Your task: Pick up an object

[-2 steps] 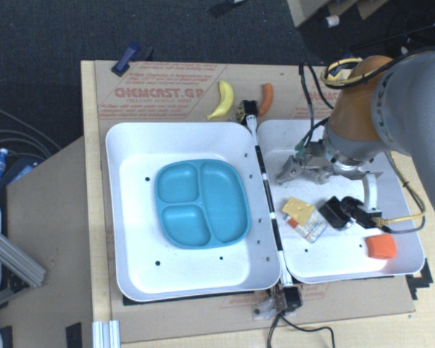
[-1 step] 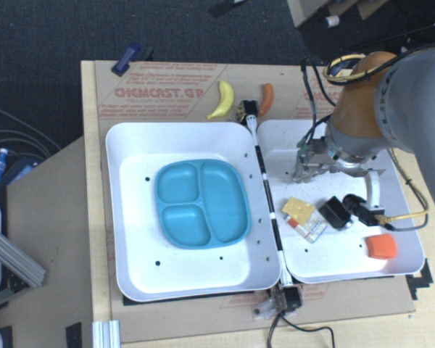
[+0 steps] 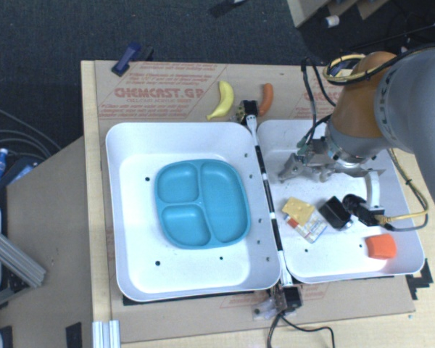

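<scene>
A: Nearest, in right bin point(image 3: 333, 256): orange block point(image 3: 380, 246). Behind it, yellow piece point(image 3: 297, 209). Farther back: gripper point(image 3: 304, 171), jaws spread, nothing between, over bare bin floor.

B: Likely failure?

A: Closing on air. Yellow piece just beside, off the closing line; orange block well apart.

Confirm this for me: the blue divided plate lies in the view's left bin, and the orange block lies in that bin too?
Not quite. The camera view shows the blue divided plate in the view's left bin, but the orange block lies in the right bin, near its lower right corner.
</scene>
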`<state>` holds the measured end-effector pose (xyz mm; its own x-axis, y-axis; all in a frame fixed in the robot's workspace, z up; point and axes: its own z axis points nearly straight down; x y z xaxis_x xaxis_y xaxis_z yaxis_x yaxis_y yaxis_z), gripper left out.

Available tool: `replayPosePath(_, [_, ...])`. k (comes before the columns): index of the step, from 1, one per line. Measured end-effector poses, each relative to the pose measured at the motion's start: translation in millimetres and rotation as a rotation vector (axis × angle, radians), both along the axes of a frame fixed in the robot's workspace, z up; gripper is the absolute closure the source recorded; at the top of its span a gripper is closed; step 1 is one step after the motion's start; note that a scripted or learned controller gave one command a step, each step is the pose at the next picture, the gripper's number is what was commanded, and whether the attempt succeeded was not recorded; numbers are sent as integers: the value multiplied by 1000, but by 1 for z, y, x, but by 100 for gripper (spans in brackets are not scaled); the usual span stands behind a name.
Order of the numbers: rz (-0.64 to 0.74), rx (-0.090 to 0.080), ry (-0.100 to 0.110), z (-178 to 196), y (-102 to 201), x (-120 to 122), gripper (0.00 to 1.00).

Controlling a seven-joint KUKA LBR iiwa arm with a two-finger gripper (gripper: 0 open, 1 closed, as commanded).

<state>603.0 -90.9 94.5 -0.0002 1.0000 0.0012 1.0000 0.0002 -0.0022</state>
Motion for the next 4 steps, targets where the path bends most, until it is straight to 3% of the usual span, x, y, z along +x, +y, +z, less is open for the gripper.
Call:
replayPosePath(1, [1,-1,-3,-10,-5,64,0])
replayPosePath(2, [2,-3,-5,1,-5,64,100])
replayPosePath(3, [2,-3,-4,1,-5,64,0])
replayPosePath(4, [3,-4,-7,12,-4,65,100])
